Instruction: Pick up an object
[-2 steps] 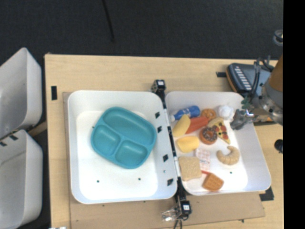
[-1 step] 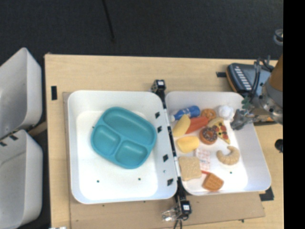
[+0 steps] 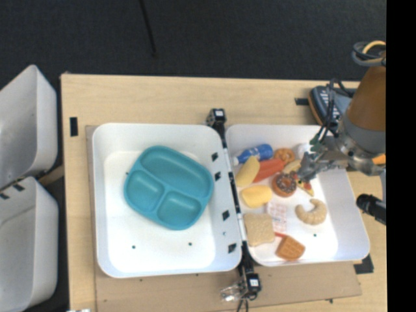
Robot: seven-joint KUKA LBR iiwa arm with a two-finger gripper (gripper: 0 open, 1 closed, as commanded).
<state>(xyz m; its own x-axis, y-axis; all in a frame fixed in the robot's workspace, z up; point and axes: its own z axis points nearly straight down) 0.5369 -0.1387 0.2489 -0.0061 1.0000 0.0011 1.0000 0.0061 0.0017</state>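
The donut [image 3: 284, 184] sits mid-bin in the right bin [image 3: 344, 239], the gripper [image 3: 304, 169] just beside it at two o'clock — whether it pinches anything cannot be told. Crowding is the risk: the carrot [image 3: 270, 168] at ten o'clock and the croissant [image 3: 311, 212] at five o'clock could get nudged or snagged.

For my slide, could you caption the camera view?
Gripper over toy food in the right bin; teal plate in the left bin.

You see the arm [image 3: 365, 109] reaching in from the right, its gripper [image 3: 304, 171] pointed down-left and lowered.
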